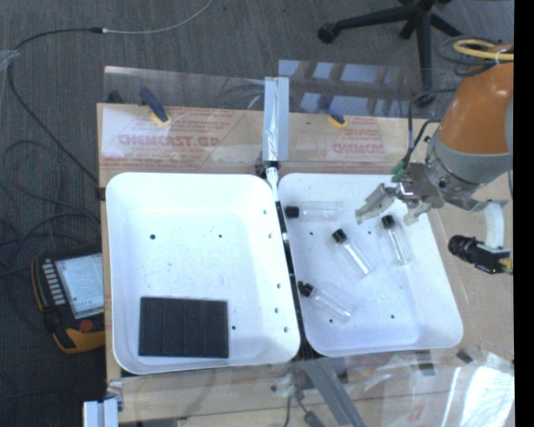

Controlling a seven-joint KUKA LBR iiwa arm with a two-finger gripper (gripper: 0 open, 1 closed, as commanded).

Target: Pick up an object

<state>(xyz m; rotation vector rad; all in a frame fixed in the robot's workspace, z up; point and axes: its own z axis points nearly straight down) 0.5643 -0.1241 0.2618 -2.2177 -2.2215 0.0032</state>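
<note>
four clear vials with black caps lie in the right bin; the nearest vial rests just under the gripper. its fingers are spread, gripping nothing. this looks like the approach step; next it must descend and close.

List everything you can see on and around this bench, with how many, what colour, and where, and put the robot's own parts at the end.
bins: two, white, side by side on the bench
vials: four, clear with black caps, lying in the right bin
dark panel: one, black, flat in the left bin's near corner
clamps: two, blue and yellow, at the bench's far edge
handheld pendant: one, orange and grey, on the floor left of the bench
office chair base: one, black, top of view
arm: one, grey and orange, right side
gripper: one, grey, open above the right bin's far side
</note>
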